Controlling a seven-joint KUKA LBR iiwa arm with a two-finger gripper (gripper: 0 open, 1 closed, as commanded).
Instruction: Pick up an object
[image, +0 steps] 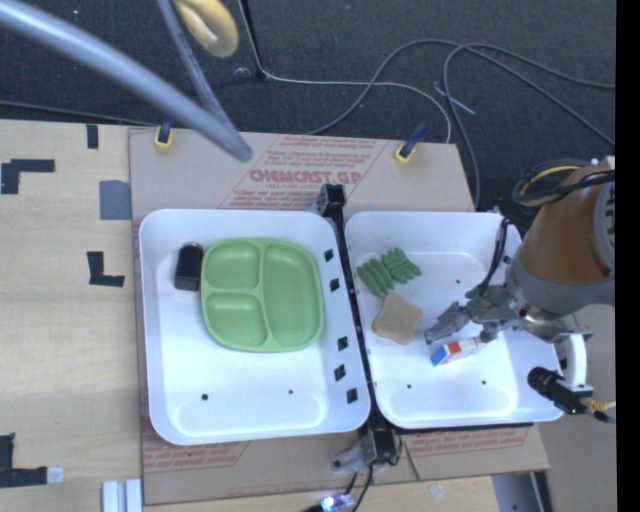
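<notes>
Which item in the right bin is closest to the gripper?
The small white tube with red and blue ends, lying just below the gripper. The tan sponge sits further left, and the green ridged piece is up-left, farthest away.

"What is this place, a workshop?"

"More a robot lab. The arm (560, 245) reaches over two white bins (160, 300) set on cardboard (300, 165), clamped at the corners with yellow clips (163, 137)."

"And the floor?"

"Black tape marks (100, 268) on the wood bench, loose cables (420, 70) trailing over dark carpet behind (nobody's tidied them). Toy plate (263, 295) and sponge (397, 318) as test props."
</notes>
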